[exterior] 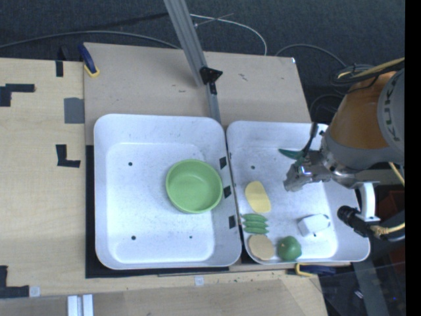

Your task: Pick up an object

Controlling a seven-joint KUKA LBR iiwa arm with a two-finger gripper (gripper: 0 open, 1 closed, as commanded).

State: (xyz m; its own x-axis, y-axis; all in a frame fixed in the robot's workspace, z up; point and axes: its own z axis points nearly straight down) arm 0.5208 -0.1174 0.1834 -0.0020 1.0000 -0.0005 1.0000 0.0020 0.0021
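Five candidates: a pale yellow oval piece [257, 197], a ribbed green pod-like piece [255, 224], a tan flat round piece [261, 246], a dark green ball-shaped piece [289, 248] and a small white rounded block [314, 224], all lying loose in the right-hand shallow white bin [276, 140]
Nearest to the arm: the pale yellow oval piece and the small white rounded block, each lying near the end effector [297, 176], one toward the bin divider, the other toward the bin's near right corner
Cluster: green pod just beside the yellow oval, with the tan round piece and green ball touching or nearly so along the near wall; that crowding could make a clean grasp harder there
End effector: low over the bare middle of the right bin, with nothing visible between its fingers; whether the fingers are spread or closed I cannot tell at this size
Dark green sliver [290, 153]: sits just beside the wrist; I cannot tell whether it is an object or part of the rig
Why it sits there: my judgement is a descent toward the bin floor, between objects rather than over one
Left bin [118, 137]: holds a light green plastic bowl [193, 186], upright, well apart from the arm
Counter [145, 78]: tan board carrying both bins side by side
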